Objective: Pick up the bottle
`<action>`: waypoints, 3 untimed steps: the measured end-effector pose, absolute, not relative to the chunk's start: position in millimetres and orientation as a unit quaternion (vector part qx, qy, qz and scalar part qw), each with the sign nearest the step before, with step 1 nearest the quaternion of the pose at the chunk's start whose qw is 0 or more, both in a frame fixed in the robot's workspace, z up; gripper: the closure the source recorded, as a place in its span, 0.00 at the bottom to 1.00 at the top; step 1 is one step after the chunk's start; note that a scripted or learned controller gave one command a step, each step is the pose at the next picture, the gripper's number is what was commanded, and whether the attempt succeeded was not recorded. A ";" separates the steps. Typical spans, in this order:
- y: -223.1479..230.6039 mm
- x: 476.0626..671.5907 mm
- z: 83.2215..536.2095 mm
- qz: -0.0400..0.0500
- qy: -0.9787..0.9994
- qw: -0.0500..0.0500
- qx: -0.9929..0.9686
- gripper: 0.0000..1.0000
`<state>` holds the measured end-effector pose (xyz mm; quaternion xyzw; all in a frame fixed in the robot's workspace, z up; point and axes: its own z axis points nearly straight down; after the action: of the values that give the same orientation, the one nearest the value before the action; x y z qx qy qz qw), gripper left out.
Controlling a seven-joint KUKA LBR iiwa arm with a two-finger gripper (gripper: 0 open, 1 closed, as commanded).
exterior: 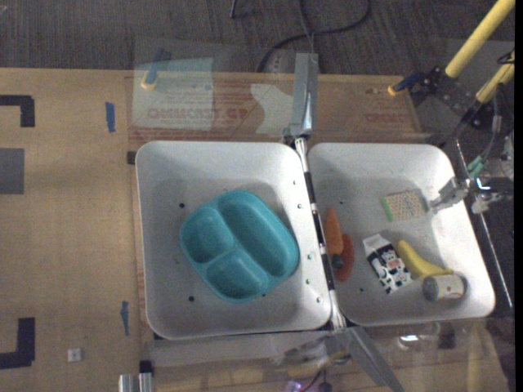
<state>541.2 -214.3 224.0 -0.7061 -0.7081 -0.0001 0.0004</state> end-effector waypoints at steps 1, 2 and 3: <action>-169.4 616.1 175.7 0.000 -0.714 -0.001 -0.700 0.00; -136.0 660.6 94.8 0.000 -0.555 -0.001 -0.832 0.00; -133.0 662.1 106.2 0.000 -0.557 -0.002 -0.830 1.00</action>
<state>662.1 -133.0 106.2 -0.8302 -0.5574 -0.0003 -0.0017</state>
